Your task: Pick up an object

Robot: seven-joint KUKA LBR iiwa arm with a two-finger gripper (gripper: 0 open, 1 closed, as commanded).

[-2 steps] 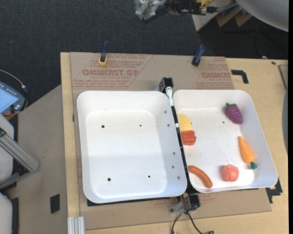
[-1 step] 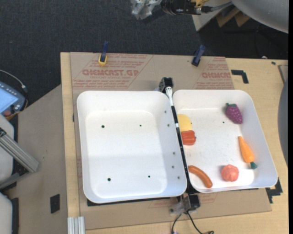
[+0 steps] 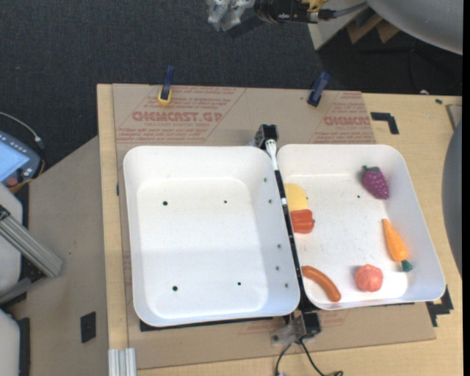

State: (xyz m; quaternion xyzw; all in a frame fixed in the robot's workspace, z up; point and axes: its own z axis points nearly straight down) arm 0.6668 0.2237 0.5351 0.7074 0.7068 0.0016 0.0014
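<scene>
Hovering before the pick

My gripper [image 3: 224, 13] is waiting blurred beyond the worktop, state I cannot tell; I am judging the carrot [image 3: 395, 244], lying apart in the right bin [image 3: 345, 165], needs a descent.

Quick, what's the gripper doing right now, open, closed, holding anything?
Gripper: blurred at the top edge, above the bench; open or closed cannot be told, and nothing can be seen in it.
</scene>
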